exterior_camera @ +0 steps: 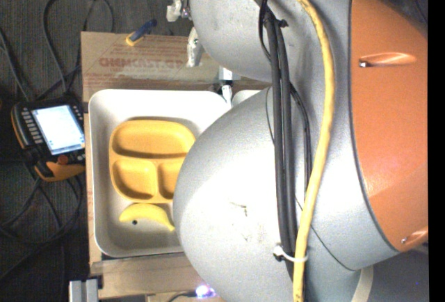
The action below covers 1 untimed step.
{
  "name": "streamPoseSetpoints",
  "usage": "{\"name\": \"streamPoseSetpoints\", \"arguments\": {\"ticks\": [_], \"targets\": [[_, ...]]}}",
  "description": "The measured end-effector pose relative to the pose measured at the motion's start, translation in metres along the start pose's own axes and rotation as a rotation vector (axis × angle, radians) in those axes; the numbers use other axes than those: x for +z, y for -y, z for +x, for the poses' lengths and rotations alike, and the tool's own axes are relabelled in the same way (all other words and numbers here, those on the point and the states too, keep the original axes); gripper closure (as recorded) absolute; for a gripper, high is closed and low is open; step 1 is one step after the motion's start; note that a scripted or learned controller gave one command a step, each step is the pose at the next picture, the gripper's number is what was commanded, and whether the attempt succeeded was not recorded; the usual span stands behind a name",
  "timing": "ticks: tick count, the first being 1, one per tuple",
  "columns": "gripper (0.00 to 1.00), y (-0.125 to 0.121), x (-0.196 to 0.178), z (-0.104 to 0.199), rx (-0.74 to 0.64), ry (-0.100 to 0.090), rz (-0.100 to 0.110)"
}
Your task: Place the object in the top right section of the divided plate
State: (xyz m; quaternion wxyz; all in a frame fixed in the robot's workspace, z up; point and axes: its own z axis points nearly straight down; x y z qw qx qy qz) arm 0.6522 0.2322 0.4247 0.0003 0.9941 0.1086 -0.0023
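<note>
The grey arm (278,154) with its orange band (389,120) covers most of the right side. The state of the jaws cannot be told. A yellow divided plate (149,158) sits in the white bin (101,154) at left. A yellow banana (146,216) lies in the bin just beside the plate's near edge.

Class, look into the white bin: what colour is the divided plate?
Yellow. The divided plate shows best in the camera view, lying in the white bin.

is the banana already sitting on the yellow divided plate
No, the banana lies on the floor of the white bin, beside the yellow divided plate and outside its rim.
</note>
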Motion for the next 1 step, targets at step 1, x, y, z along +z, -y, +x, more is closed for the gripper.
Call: {"name": "streamPoseSetpoints", "arguments": {"ticks": [1], "targets": [[1.0, -0.0003, -0.0073, 0.0, -0.009, 0.005, 0.0]]}}
